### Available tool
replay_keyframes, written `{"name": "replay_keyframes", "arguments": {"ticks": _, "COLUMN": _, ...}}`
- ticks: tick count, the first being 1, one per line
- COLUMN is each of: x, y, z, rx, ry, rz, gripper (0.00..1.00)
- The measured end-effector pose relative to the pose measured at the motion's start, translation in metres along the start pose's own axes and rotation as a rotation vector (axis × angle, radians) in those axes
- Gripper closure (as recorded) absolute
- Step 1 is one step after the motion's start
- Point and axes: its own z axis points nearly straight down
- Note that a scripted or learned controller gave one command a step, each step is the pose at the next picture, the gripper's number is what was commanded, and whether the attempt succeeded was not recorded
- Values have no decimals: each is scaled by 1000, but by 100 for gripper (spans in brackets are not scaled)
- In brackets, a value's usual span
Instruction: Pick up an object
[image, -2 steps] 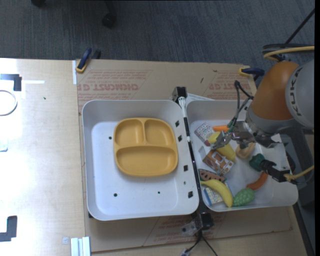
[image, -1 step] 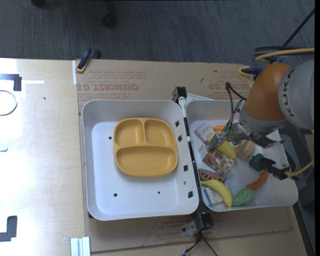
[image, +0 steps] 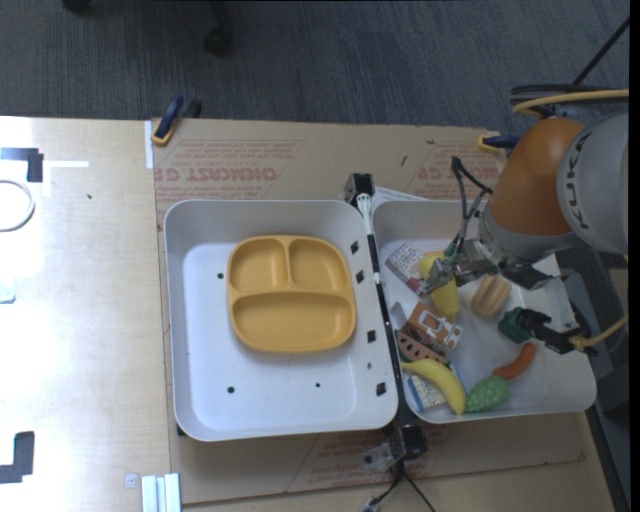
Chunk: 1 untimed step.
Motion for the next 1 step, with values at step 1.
{"name": "replay_keyframes", "arguments": {"ticks": 1, "x": 26, "y": 61, "z": -75, "rx": 29, "ry": 5, "rz": 152, "gripper": 100}}
